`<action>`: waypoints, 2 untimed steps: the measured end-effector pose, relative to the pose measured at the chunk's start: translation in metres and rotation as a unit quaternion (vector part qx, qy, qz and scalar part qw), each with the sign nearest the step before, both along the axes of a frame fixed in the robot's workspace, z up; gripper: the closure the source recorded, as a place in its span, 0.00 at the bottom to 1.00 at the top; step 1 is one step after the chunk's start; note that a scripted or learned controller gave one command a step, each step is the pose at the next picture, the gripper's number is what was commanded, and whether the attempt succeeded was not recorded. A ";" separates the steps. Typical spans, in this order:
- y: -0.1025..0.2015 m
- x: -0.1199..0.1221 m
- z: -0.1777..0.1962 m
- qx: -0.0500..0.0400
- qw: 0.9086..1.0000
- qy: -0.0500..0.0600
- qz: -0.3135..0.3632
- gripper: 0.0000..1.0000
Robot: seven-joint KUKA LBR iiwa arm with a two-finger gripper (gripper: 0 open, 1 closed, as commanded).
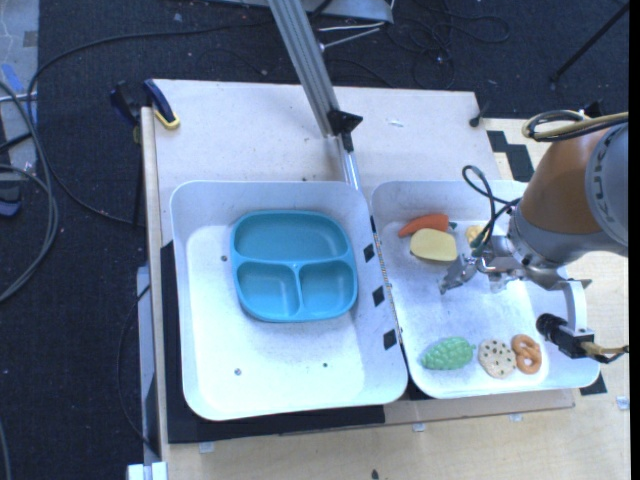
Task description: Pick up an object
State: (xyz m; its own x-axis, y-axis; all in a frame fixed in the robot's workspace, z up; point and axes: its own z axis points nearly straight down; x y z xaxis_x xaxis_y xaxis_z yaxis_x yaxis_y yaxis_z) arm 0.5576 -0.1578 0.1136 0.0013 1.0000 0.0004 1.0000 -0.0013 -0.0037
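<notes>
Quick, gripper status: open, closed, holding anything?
Gripper: fingers cannot be told open or shut; it hangs in the right bin beside the yellow piece, nothing visibly held.

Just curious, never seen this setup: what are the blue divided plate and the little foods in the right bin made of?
The blue divided plate looks like moulded plastic: even colour, smooth matte surface. The cookie, pretzel and green leafy piece seem to be toy food, probably plastic or rubber, though the view is too coarse to tell.
</notes>
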 end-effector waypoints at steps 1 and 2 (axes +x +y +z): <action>0.000 0.001 0.013 0.000 1.000 -0.002 0.000 1.00; -0.006 0.006 0.073 -0.001 1.000 -0.004 0.001 1.00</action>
